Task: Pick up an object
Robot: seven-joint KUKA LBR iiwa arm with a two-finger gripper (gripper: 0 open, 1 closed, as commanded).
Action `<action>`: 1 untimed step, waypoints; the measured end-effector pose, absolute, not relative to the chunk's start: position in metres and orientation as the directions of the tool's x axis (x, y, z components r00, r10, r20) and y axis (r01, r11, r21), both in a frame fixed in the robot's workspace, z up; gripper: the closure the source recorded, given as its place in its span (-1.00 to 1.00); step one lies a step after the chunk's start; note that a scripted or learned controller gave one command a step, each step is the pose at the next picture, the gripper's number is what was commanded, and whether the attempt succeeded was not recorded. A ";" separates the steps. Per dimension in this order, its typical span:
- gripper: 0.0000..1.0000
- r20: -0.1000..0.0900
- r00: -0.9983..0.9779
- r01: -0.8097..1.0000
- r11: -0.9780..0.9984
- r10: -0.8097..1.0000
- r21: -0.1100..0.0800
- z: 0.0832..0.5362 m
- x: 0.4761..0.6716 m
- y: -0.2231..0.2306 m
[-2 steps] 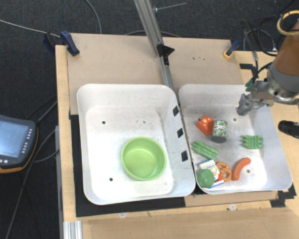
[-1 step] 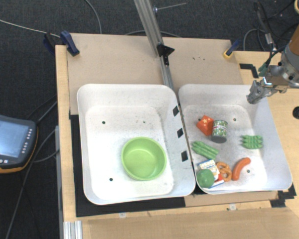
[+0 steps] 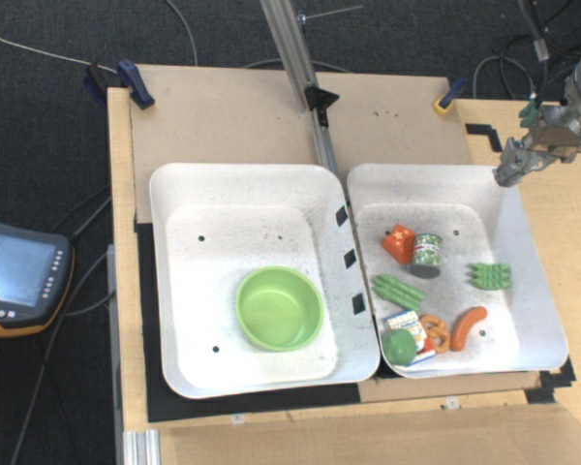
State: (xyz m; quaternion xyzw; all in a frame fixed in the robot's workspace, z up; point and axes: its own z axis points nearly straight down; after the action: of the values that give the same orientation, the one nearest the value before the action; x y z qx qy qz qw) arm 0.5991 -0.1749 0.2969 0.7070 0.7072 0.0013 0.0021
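1. The counter carries two shallow white bins side by side, and the gripper hangs over the far right corner of the right bin.
2. The left bin lies well to the gripper's left and holds a green bowl, far from the gripper.
3. The gripper is small and blurred here, so I cannot tell how wide it stands; nothing can be seen in it.
4. Below and left of the gripper, near the right bin's middle, a small can with a green label stands just beside a red block.
5. Directly below the gripper lies a green ridged toy.
6. Further down, toward the near wall, are a green pea pod, a red sausage, a pretzel and a green ball resting on a small carton.
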 end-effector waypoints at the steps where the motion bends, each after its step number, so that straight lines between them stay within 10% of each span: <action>1: 1.00 0.001 -0.004 1.000 0.004 1.000 0.002 0.299 0.593 -0.125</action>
State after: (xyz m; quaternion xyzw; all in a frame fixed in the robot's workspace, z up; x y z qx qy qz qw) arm 0.5927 -0.1251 0.2990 0.7056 0.7086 0.0009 0.0003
